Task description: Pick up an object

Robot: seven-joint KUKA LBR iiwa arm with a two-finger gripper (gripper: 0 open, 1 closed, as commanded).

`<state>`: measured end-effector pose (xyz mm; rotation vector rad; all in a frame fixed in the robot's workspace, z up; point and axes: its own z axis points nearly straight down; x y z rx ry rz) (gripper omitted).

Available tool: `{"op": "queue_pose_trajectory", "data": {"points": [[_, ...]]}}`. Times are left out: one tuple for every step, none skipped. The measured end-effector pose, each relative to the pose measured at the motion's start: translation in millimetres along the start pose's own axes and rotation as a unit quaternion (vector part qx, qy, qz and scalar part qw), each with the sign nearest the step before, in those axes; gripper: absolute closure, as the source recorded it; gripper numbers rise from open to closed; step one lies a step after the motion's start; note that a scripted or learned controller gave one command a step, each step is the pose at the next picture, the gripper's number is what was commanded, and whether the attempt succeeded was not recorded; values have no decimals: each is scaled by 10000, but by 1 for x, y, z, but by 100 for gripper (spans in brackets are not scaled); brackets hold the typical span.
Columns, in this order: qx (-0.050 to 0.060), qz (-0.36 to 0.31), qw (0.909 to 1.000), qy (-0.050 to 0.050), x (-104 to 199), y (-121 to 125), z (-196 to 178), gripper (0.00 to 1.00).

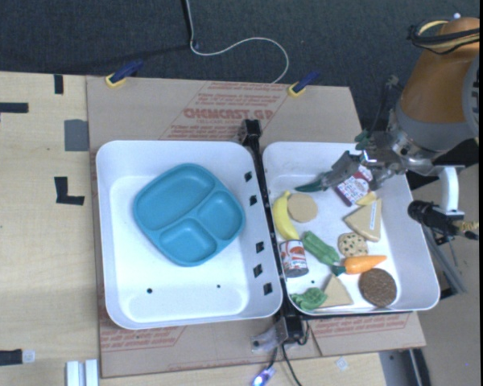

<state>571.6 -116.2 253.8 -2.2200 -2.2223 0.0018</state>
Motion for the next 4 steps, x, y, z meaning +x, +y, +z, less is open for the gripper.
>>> {"op": "queue_pose_trajectory", "data": {"points": [[3, -35, 10000, 18, 68, -49, -31, 0], [-6, -26, 10000, 11, 108, -89, -72, 0], [-27, -27, 10000, 8, 145, -88, -131, 0], [6, -13, 10000, -2, 143, -88, -138, 100]]}}
